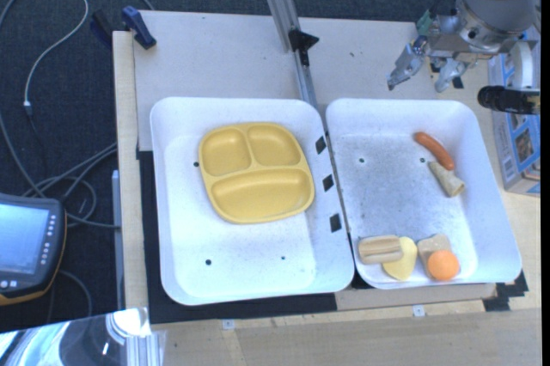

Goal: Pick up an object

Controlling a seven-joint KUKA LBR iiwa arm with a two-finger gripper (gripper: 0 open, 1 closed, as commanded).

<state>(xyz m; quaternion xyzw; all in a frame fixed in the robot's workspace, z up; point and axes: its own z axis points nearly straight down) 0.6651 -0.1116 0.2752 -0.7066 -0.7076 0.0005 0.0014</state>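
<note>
A pale wooden bench [215, 55] stands on dark carpet, with cables and a small screen [26, 244] off to its left. On it, the left bin [176, 270] holds a yellow divided plate [255, 171]. The right bin [378, 184] holds a sausage [434, 149] with a tan cone [447, 179] touching its lower end, and along the near edge a bread roll [380, 248], a yellow wedge [400, 261], a tan block [432, 244] and an orange ball [443, 265] crowded together. Above the right bin's far edge hangs the gripper [423, 74], fingers spread apart with nothing between them.
</note>
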